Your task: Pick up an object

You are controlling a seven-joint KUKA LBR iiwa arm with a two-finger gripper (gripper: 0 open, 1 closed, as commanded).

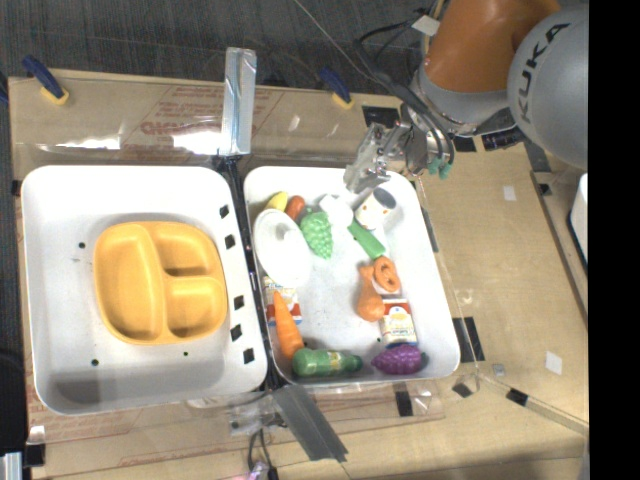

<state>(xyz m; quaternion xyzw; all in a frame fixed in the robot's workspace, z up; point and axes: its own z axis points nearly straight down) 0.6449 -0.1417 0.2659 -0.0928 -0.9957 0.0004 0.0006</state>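
My gripper [372,171] hangs over the far rim of the right bin [440,298], open, with nothing between its fingers. Just below it in the bin stands a white cup [379,206]. Close by lie a green block [366,239], a bunch of green grapes [317,234] and a white bowl [279,244]. Farther forward sit an orange toy [381,274], a small carton [398,323], purple grapes [398,359], a green bottle-shaped toy [325,363] and a carrot [287,331].
The left bin [50,268] holds a yellow divided tray [160,278]. A yellow piece [277,201] and a red piece [295,207] lie in the right bin's far left corner. The arm's orange band [480,28] looms over the bench at the far right.
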